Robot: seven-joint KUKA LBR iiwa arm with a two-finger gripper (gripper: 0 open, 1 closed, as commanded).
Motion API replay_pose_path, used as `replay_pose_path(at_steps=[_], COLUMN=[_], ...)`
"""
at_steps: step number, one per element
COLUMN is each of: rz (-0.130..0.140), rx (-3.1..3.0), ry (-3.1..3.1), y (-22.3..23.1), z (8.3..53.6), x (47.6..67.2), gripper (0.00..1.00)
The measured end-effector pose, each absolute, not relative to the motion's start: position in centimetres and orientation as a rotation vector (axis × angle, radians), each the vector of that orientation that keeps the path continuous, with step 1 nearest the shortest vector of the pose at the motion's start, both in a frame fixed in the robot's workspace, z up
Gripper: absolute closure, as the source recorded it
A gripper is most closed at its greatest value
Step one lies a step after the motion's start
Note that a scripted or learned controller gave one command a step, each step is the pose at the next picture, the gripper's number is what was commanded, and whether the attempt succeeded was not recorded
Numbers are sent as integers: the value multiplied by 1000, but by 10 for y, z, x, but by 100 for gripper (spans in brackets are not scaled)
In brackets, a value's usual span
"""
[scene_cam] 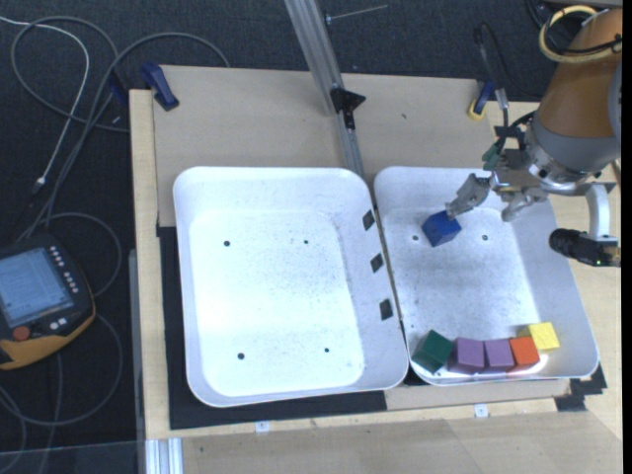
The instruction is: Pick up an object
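Note:
A blue block (440, 228) lies in the right bin (553, 265), toward its back left. My gripper (484, 209) hovers over the back of that bin, just right of the block. It is open, and the fingers are spread with nothing between them. The left finger (466, 197) ends close to the block's upper right corner; I cannot tell whether they touch. Along the bin's front wall sits a row of blocks: green (433, 350), purple (470, 354), a second purple (499, 353), orange (523, 352) and yellow (543, 337).
The left bin (197, 205) sits beside the right one, with black clips (376, 262) along the shared rim. A metal rail (314, 42) slants in from the top to the bins' back edge. A pendant (35, 294) and cables lie on the floor at left.

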State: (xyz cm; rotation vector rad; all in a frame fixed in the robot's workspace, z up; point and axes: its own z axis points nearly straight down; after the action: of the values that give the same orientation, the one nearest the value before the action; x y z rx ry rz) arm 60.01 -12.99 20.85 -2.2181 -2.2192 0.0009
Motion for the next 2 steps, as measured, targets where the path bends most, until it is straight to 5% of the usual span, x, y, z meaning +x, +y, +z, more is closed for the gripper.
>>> replay_pose_path(at_steps=[1,2], rz=[2,5], rx=[-2216,-2219], ry=[-2224,-2218], y=[-105,-88], z=[95,100], x=[675,631], gripper=[0,0])
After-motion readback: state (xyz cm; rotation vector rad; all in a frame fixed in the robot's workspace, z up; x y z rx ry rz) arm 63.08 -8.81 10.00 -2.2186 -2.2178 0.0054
